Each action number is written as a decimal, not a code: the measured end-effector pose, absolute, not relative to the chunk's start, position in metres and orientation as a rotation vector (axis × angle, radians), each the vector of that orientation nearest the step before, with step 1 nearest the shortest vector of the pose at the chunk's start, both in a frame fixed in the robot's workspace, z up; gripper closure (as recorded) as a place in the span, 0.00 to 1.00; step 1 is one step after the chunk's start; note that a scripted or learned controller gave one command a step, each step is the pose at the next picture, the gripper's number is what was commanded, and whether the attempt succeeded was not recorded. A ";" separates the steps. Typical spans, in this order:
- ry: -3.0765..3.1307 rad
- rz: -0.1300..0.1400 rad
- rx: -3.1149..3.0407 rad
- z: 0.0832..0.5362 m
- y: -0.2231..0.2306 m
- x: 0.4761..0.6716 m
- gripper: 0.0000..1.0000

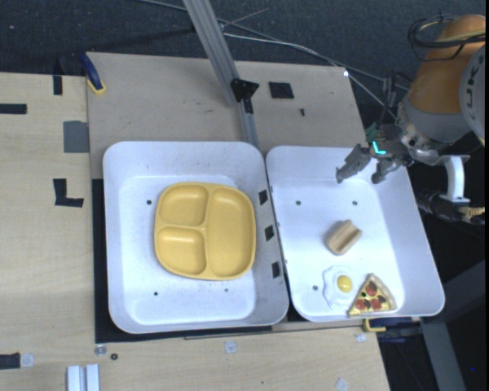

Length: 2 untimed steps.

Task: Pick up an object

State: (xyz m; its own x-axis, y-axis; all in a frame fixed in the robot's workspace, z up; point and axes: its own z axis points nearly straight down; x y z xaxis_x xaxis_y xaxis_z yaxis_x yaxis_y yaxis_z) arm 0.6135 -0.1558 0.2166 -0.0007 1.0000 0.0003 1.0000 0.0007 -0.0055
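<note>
Overhead slanted view of the counter [171, 96] with two shallow white bins side by side. The left bin [130, 169] holds a yellow divided plate [205, 230], lying flat near its middle. The right bin [310, 177] holds three loose items: a tan bread-like block [342, 236] near its centre, and, in the near corner, a toy fried egg [340, 287] just beside a toy pizza slice [372, 295], the two apparently touching. The arm [440, 88] reaches in from the right; its tool [367, 165] hangs over the far edge of the right bin with its two fingers spread apart and nothing between them. The tool stands well apart from all three items, the bread-like block being the nearest. Judged from this arrangement, the pick is not yet done: every item lies on a bin floor. Left to do are the approach over a chosen item, the descent, the closing of the fingers and the lift.
</note>
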 end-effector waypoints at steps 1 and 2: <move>-2.223 0.002 -2.219 0.218 -0.156 0.615 0.00; -2.219 0.007 -2.218 0.157 -0.157 0.607 0.00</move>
State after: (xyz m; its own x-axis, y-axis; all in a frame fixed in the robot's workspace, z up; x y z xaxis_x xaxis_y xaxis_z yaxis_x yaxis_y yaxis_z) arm 0.6071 -0.1570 0.1566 -0.0008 1.0000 -0.0001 1.0000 0.0008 -0.0060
